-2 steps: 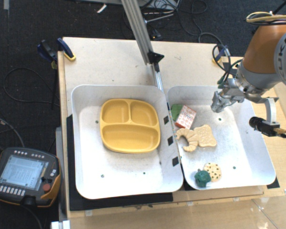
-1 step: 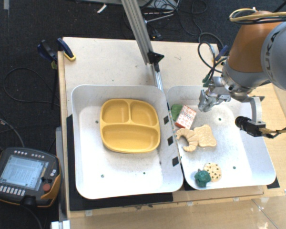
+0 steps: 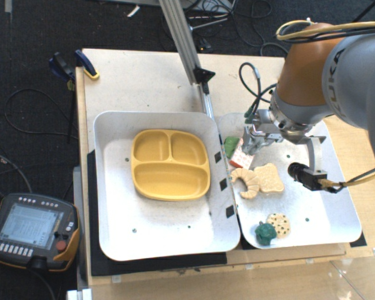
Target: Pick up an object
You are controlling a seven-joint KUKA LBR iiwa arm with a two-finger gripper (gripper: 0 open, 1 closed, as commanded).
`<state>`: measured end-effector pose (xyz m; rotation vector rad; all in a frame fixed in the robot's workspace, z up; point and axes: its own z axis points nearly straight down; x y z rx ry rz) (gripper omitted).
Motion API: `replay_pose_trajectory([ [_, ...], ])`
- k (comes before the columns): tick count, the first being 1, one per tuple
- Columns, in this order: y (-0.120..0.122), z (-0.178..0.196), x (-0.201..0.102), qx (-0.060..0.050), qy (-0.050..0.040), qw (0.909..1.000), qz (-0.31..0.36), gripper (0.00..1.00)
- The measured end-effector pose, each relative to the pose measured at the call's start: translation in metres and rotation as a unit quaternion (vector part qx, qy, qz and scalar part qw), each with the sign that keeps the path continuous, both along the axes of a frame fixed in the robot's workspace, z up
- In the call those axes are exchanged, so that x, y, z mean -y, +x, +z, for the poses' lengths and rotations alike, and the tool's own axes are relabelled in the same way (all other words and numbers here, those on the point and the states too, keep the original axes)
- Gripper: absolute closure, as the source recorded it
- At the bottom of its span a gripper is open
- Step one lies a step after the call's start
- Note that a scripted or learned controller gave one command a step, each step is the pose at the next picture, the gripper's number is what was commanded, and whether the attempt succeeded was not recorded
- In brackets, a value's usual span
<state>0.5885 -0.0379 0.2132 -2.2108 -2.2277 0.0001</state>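
**Crowded targets under a low gripper**

Clearly, the gripper [image 3: 255, 141] hangs low in the right bin [image 3: 337, 220], whether spread or closed I cannot tell. Just below it lie a red-and-white packet [image 3: 241, 160] and a green piece [image 3: 230, 145], with croissant [image 3: 248, 181] and toast [image 3: 270, 177] nearer the desk's front. Crowding could spoil things: fingers may strike the divider wall or nudge two items. Reaching from the right, the arm bends steeply down, wrist nearly vertical.

Arm [image 3: 328, 67] cut off by right edge; it covers the far corner of the right bin [image 3: 337, 217]. Gripper [image 3: 255, 144] fingertips too small to tell apart. Red-white item [image 3: 241, 160] and green piece [image 3: 230, 146] partly hidden under gripper; kind unclear. Pendant [image 3: 28, 230] cut by left edge.
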Motion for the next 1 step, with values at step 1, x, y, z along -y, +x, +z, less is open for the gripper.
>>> replay_pose_trajectory([
  [1,-0.0078,0.013,-0.0449,0.001,-0.0003,1.0,0.0,1.0],
])
